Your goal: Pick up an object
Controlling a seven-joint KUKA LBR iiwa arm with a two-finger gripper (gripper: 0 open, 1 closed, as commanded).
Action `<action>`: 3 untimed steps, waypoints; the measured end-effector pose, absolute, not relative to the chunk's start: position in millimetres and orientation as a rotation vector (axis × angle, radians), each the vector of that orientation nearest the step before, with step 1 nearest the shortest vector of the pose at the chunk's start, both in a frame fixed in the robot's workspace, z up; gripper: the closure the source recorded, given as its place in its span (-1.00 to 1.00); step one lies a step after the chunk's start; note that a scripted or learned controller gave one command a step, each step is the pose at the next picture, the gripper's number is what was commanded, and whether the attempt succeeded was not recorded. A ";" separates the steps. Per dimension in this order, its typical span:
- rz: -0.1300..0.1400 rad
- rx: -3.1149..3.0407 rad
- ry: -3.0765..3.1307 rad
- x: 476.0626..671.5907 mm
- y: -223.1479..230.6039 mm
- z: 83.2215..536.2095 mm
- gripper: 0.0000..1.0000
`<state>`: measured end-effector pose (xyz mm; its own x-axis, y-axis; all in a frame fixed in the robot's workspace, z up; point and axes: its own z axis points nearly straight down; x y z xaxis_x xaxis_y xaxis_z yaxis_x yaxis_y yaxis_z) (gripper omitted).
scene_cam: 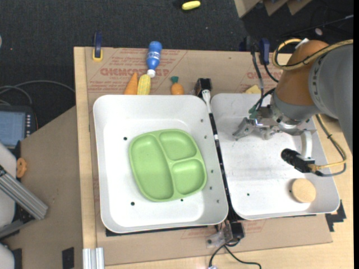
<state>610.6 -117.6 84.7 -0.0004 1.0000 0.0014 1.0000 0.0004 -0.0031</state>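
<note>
Tool (250, 126), state impossible to tell, hovers over the right bin (263, 175), apart from a round tan disc (303, 190).

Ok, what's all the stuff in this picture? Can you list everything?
bins: 2, white, side by side on the bench
divided plate: 1, green, in the bin on the view's left
round disc: 1, tan, in the bin on the view's right
bottle: 1, blue and white, behind the bins
toy corn: 1, yellow, beside the bottle
carrot-like pieces: 2, orange, either side of the corn
small thing: 1, yellow, on the floor beyond the bench
arm: 1, grey with orange band, from the view's right
end effector: 1, metal, over the bin on the view's right
</note>
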 end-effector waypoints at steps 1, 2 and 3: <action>0.002 -2.219 -2.220 610.6 -117.6 84.7 -1.00; 0.002 -2.219 -2.220 610.6 -117.6 84.7 -1.00; 0.002 -2.219 -2.220 610.6 -117.6 84.7 -1.00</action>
<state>610.6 -117.6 84.7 -0.0004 1.0000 0.0014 1.0000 0.0004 -0.0031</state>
